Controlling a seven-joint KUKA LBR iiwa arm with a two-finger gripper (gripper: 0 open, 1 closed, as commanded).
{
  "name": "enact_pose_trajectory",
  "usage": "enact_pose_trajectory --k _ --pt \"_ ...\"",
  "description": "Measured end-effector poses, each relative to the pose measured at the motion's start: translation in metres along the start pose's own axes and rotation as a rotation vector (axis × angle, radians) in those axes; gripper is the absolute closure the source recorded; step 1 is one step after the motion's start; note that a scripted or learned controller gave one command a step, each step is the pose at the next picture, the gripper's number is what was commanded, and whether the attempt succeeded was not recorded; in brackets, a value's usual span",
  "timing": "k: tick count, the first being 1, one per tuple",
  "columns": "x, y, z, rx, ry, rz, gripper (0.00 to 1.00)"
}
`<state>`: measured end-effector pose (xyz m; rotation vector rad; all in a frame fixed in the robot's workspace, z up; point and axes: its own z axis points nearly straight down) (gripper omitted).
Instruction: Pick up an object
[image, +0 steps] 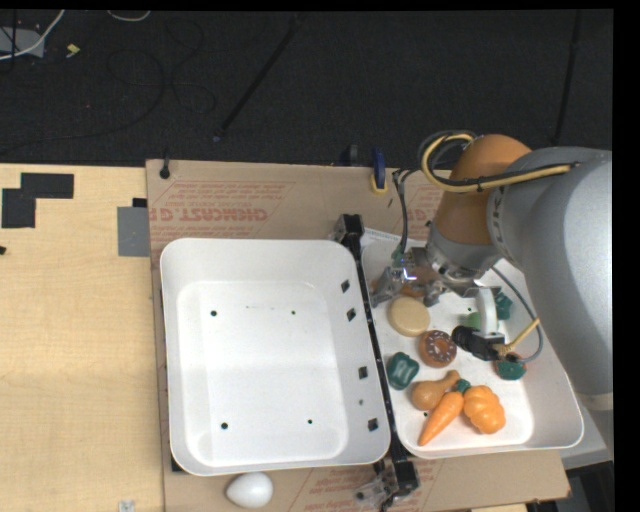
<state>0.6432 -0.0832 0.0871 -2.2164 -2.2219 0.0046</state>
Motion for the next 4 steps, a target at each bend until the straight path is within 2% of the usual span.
enact_pose_trajectory --k 1,2,3,4 --pt "0.000 0.000 -0.010 0.003 0.000 -0.002 1.00" --pt "-0.021 -0.081 0.000 0.002 0.001 0.006 1.00" --pt "-0.022 -0.079 -0.010 0.001 0.001 0.008 1.00" --pt "-0.008 -0.070 -0.079 -0.006 0.000 0.001 1.00"
